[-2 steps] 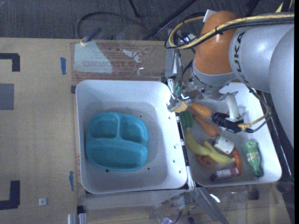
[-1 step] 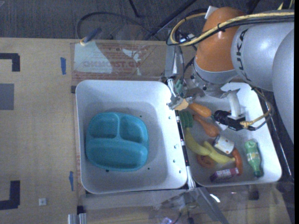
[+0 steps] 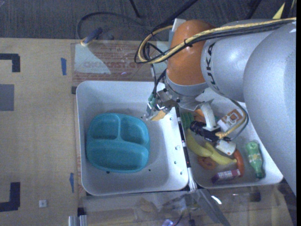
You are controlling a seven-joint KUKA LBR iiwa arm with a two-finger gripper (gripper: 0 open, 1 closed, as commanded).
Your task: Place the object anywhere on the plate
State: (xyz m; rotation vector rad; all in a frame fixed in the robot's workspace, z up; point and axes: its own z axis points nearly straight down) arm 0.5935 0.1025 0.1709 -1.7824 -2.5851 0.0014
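The teal plate, with its three moulded compartments, lies flat in the left white bin, toward that bin's near-left part. Up and to the right of the plate, just past its far right corner, the pincer hangs over the bin floor with something small, tan and yellowish at its tip; it looks pinched between the fingers, though the detail is too fine to be sure, and it is apart from the plate, not over it. The grey arm with its orange band fills the upper right. Right of the plate, beyond the divider, the right white bin holds a jumble: a yellow banana, a green bottle, a small dark purple packet, and orange pieces. Both bins sit on the wooden table.
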